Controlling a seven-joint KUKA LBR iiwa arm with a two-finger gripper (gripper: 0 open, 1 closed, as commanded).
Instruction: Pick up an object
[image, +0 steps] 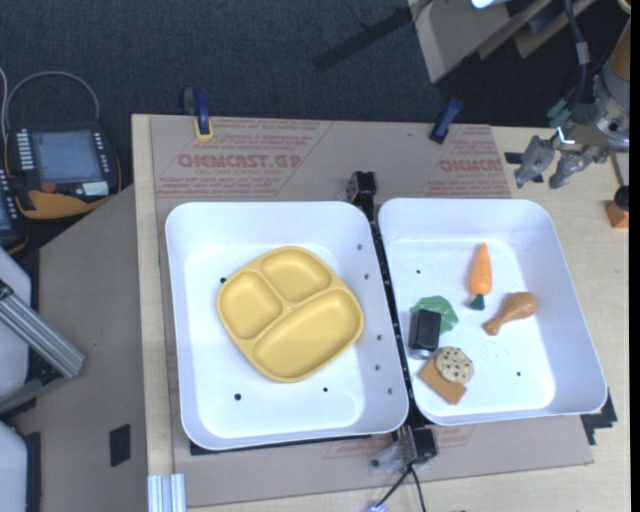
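The right bin (560, 300) holds an orange carrot (481, 268), a brown chicken drumstick (510, 311), a green leaf (436, 308) with a small black block (426, 329) on it, and a cookie (453, 364) lying on a tan cracker (440, 382). My gripper (552, 165) hangs at the upper right, beyond the right bin's far corner and well above the objects. Its two fingers point down and stand apart, with nothing between them.
The left bin (190, 300) holds a yellow divided plate (290, 313). Both bins rest on a cardboard sheet (300, 150) with clamps at its far edge. A teach pendant (60, 165) lies off the bench at the left.
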